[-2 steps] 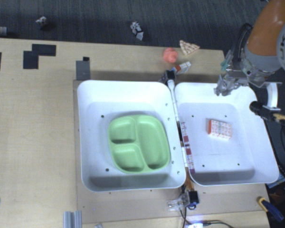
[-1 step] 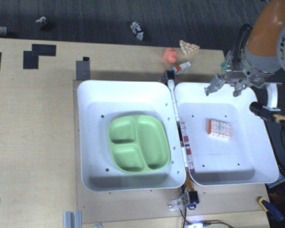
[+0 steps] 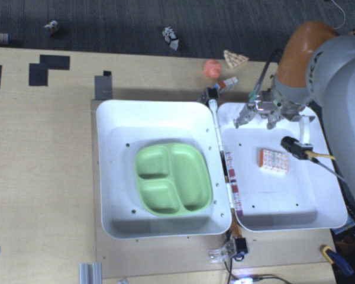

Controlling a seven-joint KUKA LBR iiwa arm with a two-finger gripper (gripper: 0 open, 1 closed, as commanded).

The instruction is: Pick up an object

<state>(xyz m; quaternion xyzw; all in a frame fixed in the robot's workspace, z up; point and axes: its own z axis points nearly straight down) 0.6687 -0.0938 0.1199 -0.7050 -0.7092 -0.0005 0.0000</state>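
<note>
Tabletop (image 3: 41, 158): pale wood, runs under and to the left of the pincer (image 3: 257, 118).

Arm (image 3: 343, 70): grey w/ orange band, comes in from the right, just behind and right of the pincer.

Left bin (image 3: 115, 120): white, shallow, left of the pincer. Its right rim is close to the pincer's left finger.

Right bin (image 3: 272, 203): white. The pincer is over its far left corner, and most of the bin floor lies nearer cam than the pincer.

Green divided plate (image 3: 171, 178): three compartments, flat on the left bin floor. Well left of the pincer and nearer cam.

Small box (image 3: 274, 160): red/white pattern, lies flat in the right bin. Nearer cam than the pincer and slightly right, apart from it, not touching.

Pink ball (image 3: 212, 68), wedge-shaped piece (image 3: 235, 59), small tube (image 3: 226, 84): on the tabletop outside the bins, beyond the pincer to its left.

Pincer: fingers spread wide, nothing between them. Can't tell if the tips touch the bin floor.
</note>
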